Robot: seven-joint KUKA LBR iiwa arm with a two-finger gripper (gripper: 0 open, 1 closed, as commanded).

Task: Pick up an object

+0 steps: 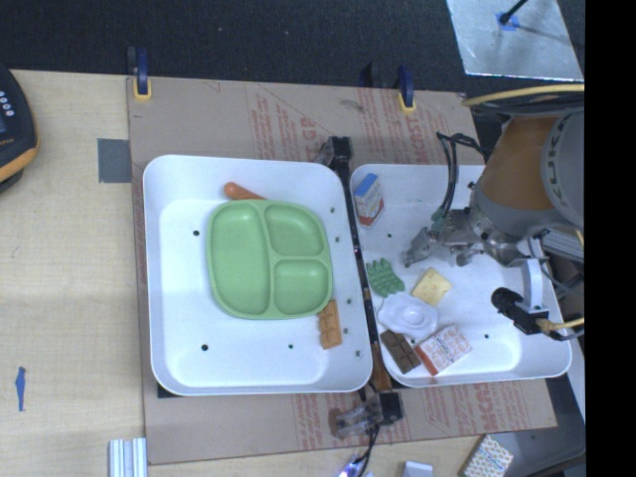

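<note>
Two shallow white bins sit side by side on the bench. The left bin (169, 356) holds a smooth green three-compartment plate (268, 258), an orange carrot-like piece (241, 191) partly hidden behind it, and a brown strip (329, 325). The right bin (527, 366) holds a small carton (369, 196), a green ridged piece (384, 277), a yellow block (431, 287), a white lump (407, 316) and a printed packet (444, 348). The metallic pincer (429, 247) hangs low above the yellow block, gripping nothing; its spread cannot be told.

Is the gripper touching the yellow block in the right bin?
Apart. The camera view shows bare white bin floor between the gripper and the yellow block, which lies just below it.
</note>
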